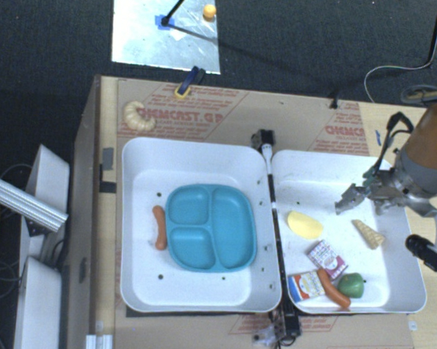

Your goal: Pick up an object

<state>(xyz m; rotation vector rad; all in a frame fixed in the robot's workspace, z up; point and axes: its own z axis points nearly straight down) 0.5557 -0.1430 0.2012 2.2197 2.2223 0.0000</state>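
1. Right, the grey arm [426, 157] with its orange band comes in from the right, and the gripper [359, 198] hangs over the upper part of the right bin [399, 292].
2. Its fingers [346, 201] are spread apart, pointing left and down, and nothing sits between them.
3. Just below and left of the fingers lies a yellow lemon-shaped piece [304, 225], near the bin's left wall and apart from the gripper.
4. To the right of that, a tan cone [368, 234] lies on its side, below the gripper, not touching it.
5. Lower down, a small red-and-white packet [326, 258] sits near the middle of the bin.
6. At the front edge there is a white card with red print [306, 285], an orange sausage [334, 288] lying slantwise across it, and a green round piece [352, 284] touching the sausage's right side.
7. Over in the left bin [139, 202], a blue divided tray [211, 227] sits in the centre, with another orange sausage [160, 227] lying just beside its left rim.
8. Behind the bins, on the cardboard-covered bench [230, 112], a pale ridged piece [139, 115] rests at the back left, and a blue-and-yellow clip [188, 83] lies on the far edge.
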